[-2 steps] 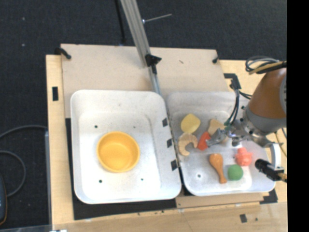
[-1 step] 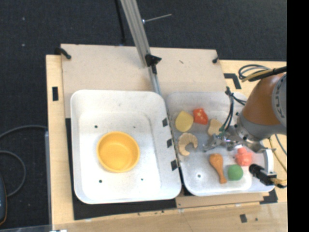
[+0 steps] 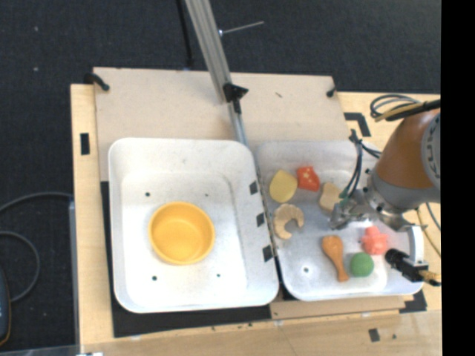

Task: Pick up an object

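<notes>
A pink block (image 3: 375, 241) lies near the right bin's (image 3: 312, 288) right wall, just below the pincer (image 3: 346, 212); I cannot tell how far the pincer is open. A green ball (image 3: 361, 265) and drumstick (image 3: 335, 256) crowd close. The left bin (image 3: 133, 162) holds a yellow bowl (image 3: 182, 233) with open floor around.

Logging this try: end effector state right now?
End effector: cannot be told. It sits low in the right bin, beside the tan block.
</notes>
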Robot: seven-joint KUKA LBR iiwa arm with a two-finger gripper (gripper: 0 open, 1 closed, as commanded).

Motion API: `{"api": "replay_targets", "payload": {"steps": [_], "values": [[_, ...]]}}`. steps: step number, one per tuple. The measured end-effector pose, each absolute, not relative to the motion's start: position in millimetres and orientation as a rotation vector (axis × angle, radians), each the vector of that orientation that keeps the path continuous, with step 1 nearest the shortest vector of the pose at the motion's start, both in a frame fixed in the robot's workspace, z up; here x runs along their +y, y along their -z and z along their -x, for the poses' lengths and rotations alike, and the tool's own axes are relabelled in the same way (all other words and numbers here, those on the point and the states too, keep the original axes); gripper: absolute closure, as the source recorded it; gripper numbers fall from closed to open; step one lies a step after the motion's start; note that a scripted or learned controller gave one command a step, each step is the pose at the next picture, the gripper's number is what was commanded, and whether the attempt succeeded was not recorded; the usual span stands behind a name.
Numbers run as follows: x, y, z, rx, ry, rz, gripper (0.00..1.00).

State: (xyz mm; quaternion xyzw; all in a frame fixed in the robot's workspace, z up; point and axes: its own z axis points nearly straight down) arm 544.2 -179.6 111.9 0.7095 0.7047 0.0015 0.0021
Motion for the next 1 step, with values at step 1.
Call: {"api": "replay_targets", "payload": {"steps": [1], "values": [[-174.0, -174.0, -545.8, 2.220, -0.007, -2.212, 1.00]]}}
